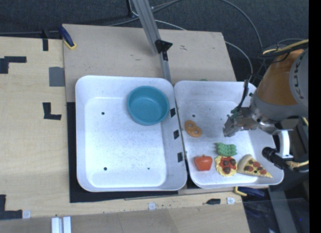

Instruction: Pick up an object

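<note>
**Gripper poised in the right bin, just above the toy food**

Nearest the camera, along the lower edge of the right bin (210, 90), a row of small toy foods is seen: a red tomato-like piece (203, 163) at the left, a round mini pizza (226, 166) beside it, and a pizza slice (253, 167) at the right, its long axis running left to right with the tip pointing toward the bin's right corner. Just behind the round pizza a green leafy piece (226, 149) is laid.

A little farther back, the gripper (234, 126) is found over the bin floor, carried by the grey arm with its orange band (281, 79) entering from the right. Whether its fingers are spread or closed cannot be told at this angle, and nothing is seen held between them.

The coming move is judged to turn on one relation: the green piece lies just beside the gripper on the near side, slightly toward the camera, and is the closest candidate. The orange pretzel-like piece (193, 129) lies to the gripper's left, clearly apart, near the wall shared with the left bin (90, 127). A short shift toward the camera and a descent would probably be needed for the green piece.

Farther back still, a blue bowl (147, 105) is set upright in the far right corner of the left bin, well apart from the gripper.
</note>
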Robot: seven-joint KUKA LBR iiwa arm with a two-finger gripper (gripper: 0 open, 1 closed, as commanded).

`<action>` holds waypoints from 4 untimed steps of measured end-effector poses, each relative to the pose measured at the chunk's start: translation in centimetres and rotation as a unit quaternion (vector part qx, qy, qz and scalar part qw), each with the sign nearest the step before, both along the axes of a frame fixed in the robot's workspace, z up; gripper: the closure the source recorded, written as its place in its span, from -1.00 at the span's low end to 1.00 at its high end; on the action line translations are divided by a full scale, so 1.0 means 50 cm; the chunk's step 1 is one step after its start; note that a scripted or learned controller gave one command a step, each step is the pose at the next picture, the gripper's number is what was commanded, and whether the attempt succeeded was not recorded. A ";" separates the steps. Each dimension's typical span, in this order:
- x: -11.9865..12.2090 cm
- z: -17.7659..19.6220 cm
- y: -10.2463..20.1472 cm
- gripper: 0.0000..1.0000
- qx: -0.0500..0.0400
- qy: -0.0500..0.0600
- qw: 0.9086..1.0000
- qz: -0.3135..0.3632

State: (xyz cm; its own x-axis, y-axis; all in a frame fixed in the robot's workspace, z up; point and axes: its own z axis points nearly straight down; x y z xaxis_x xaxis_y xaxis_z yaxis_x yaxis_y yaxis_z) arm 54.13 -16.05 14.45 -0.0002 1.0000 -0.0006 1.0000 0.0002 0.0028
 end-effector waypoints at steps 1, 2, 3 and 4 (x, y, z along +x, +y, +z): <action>-0.004 0.087 -0.011 1.00 0.000 0.000 1.000 0.000; -0.001 0.180 0.007 1.00 0.000 0.000 1.000 0.001; -0.036 0.174 0.100 1.00 0.001 0.002 1.000 0.002; -0.049 0.192 0.208 1.00 0.001 0.001 1.000 0.002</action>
State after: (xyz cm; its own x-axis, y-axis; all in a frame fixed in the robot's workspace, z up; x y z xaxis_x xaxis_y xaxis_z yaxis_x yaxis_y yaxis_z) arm 51.68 -5.67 24.07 -0.0050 1.0000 0.0011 1.0000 0.0050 0.0004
